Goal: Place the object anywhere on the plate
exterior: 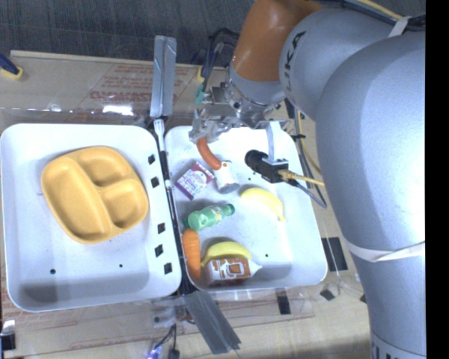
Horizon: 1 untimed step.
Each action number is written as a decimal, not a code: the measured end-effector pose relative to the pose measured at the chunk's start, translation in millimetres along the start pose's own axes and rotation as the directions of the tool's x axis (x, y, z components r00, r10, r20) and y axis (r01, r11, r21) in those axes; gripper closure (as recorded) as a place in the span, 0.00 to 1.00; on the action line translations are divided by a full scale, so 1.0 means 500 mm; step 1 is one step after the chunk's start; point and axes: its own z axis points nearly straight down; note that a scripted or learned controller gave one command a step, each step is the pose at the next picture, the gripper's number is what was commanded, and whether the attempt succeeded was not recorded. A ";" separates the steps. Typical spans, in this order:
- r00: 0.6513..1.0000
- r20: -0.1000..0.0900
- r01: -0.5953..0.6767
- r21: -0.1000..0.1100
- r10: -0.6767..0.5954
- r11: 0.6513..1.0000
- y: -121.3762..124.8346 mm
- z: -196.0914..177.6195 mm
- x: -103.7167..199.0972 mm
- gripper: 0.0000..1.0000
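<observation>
Several things crowd close on the near side of the sausage (206, 153): carrot (191, 251), green bottle (209, 216), purple packet (194, 180). A loose pinch could drop the sausage among them. It lies just under the gripper (209, 126); whether that is open or closed cannot be told. The plate (95, 193) waits well left of the sausage.

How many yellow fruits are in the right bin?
2. One lemon-like fruit lies right of the green bottle; a banana sits near the front edge above the brown carton. The arm may hide others.
</observation>
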 end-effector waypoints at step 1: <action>1.000 0.000 -0.031 -0.002 0.031 1.000 -0.008 -0.044 0.125 1.00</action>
